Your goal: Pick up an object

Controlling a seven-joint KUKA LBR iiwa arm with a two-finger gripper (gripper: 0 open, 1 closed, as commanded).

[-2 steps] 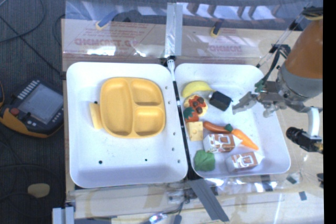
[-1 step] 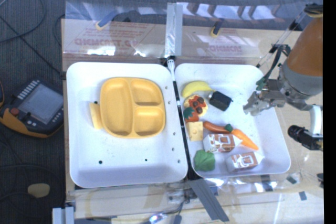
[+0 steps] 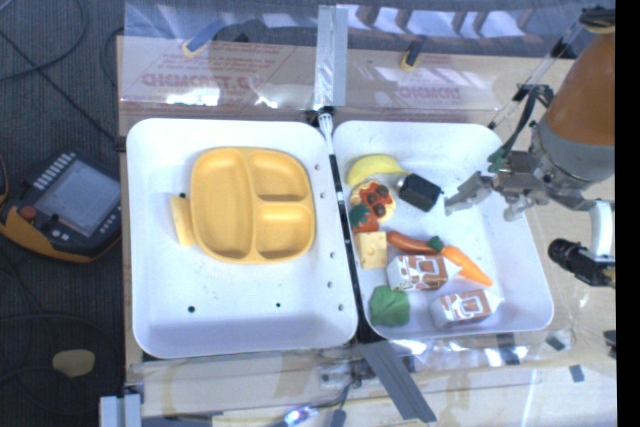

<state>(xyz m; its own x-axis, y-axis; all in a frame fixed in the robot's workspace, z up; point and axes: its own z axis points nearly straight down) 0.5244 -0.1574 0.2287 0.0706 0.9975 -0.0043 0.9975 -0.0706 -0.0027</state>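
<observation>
Two white bins sit side by side on the counter. The left bin holds a yellow divided plate, lying flat near its middle.

The right bin holds the loose items, grouped toward its left and front. A banana lies near the back left. Just in front of it is a small round toy with dark and red spots. A black block sits to the right of that toy, close to it. A pale yellow cheese-like block lies against the left wall. A carrot with a green tip runs diagonally across the middle. Below it sit two small white-and-brown cartons. A green leafy piece rests at the front left.

The arm enters from the right, above the right bin's far right side. The pincer points left toward the black block, apart from it. Nothing is between its tips. Whether it is wide or narrow: cannot tell.

A handheld controller lies on the floor to the left.
</observation>
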